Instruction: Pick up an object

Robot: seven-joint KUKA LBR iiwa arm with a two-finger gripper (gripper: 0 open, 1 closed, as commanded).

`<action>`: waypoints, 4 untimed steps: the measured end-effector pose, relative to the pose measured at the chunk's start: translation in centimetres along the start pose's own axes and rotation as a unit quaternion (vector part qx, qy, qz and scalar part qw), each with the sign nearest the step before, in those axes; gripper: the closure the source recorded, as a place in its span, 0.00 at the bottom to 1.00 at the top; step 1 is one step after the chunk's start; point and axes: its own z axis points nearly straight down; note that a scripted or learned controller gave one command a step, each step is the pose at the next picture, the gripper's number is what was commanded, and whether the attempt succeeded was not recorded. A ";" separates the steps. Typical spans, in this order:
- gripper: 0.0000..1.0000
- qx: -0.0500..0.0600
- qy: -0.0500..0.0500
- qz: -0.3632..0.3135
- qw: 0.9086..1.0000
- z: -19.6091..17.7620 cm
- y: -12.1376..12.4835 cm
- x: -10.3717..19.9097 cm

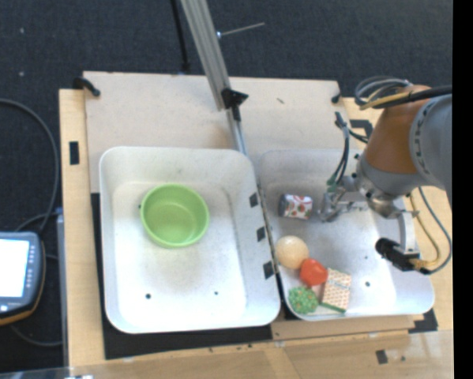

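The right bin [394, 290] holds a small patterned can lying on its side [297, 205], a cream ball [292, 251], a red piece [313, 272], a green leafy piece [303, 299] and a patterned packet [336, 288]. My gripper [329, 209] hangs low over the upper middle of this bin, just right of the can and apart from it. Nothing shows between its fingers. The arm's orange band [390, 136] sits above and to the right of it.
A green bowl [174, 215] stands in the left bin [125, 290]. A slanted metal rail [208, 46] crosses the back of the bench. Cables [426, 243] loop beside the wrist on the right. A tablet [7, 275] lies off the bench at far left.
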 end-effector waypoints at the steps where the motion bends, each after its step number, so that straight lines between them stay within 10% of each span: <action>1: 1.00 -0.001 0.000 -0.002 1.000 -4.5 -0.3 -0.3; 3: 1.00 0.000 0.000 -0.005 1.000 -11.7 0.3 0.5; 4: 1.00 0.001 0.001 -0.007 1.000 -12.2 0.8 5.6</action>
